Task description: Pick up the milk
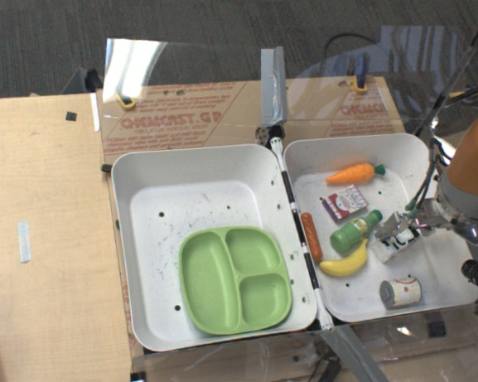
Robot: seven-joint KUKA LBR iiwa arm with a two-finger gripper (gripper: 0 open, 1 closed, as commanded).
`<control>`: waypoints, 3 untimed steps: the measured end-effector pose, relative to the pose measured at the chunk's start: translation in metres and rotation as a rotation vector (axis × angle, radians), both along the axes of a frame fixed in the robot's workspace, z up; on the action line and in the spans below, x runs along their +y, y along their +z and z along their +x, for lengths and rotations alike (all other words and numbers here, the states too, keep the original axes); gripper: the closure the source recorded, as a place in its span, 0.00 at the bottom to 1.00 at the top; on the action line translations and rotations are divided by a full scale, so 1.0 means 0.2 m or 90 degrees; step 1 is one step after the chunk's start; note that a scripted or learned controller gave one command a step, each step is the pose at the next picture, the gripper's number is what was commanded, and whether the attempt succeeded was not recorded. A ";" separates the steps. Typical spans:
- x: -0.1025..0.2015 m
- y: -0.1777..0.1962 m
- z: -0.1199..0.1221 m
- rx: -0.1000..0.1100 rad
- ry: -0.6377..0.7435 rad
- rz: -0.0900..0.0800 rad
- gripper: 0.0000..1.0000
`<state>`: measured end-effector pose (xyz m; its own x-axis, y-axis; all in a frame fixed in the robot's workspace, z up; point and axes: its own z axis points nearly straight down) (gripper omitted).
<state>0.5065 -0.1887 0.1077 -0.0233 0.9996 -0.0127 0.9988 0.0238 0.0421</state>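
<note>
1. The milk (387, 246), a small white carton, lies in the right bin (418, 147), just right of the banana (346, 261) and the green bottle (355, 231), and directly beneath the tool (398, 232).
2. The tool sits right over the milk, at or touching its upper side; the exact contact is hard to make out because the metal parts and the white carton blend together.
3. The arm (470, 170) reaches in from the right edge, its orange band high at the right and the grey wrist angled down and leftward toward the middle of the right bin.
4. Whether the tool is released or clenched cannot be told from this slant; nothing is clearly seen gripped in it.
5. Other things in the right bin: a carrot (355, 174) near the back, a small red-and-white packet (345, 202) in front of it, a red sausage (311, 235) along the left wall, and a white can (400, 292) on its side near the front, apart from the milk.
6. The left bin (143, 236) holds a green divided plate (235, 279).
7. Both bins rest side by side on the desk (36, 245).
</note>
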 end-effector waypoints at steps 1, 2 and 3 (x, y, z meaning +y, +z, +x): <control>0.01 0.00 -0.06 0.001 0.010 -0.001 0.00; 0.04 0.00 -0.08 0.001 0.004 -0.002 0.00; 0.02 0.00 -0.08 0.002 0.017 0.002 0.00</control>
<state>0.4906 -0.1837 0.1068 -0.0495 0.9987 -0.0099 0.9980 0.0498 0.0393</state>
